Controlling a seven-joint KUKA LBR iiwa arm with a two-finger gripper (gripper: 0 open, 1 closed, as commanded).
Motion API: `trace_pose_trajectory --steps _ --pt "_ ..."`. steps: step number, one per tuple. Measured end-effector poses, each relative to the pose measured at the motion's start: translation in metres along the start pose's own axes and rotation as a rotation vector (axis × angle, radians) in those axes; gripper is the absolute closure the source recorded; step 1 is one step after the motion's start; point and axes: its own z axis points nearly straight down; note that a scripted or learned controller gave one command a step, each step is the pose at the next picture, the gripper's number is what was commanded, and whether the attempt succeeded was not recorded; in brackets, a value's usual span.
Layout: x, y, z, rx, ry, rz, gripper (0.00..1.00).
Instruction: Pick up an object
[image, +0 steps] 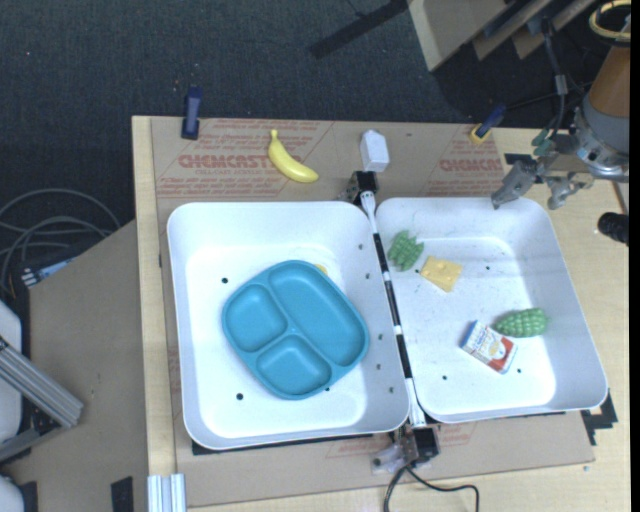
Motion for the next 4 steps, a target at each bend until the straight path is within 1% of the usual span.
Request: trace_pose_trajectory --steps 1,2,3,4 --pt "0.077 -0.100 0.091 0.003 0.001 0.000 0.00" --pt "0.039 -0.145 0.110 0.003 0.001 0.001 0.00" --pt "0.026 -0.178 0.128 0.003 0.001 0.001 0.00" --pt "0.026 -0.177 0.118 0.000 0.000 0.002 1.00"
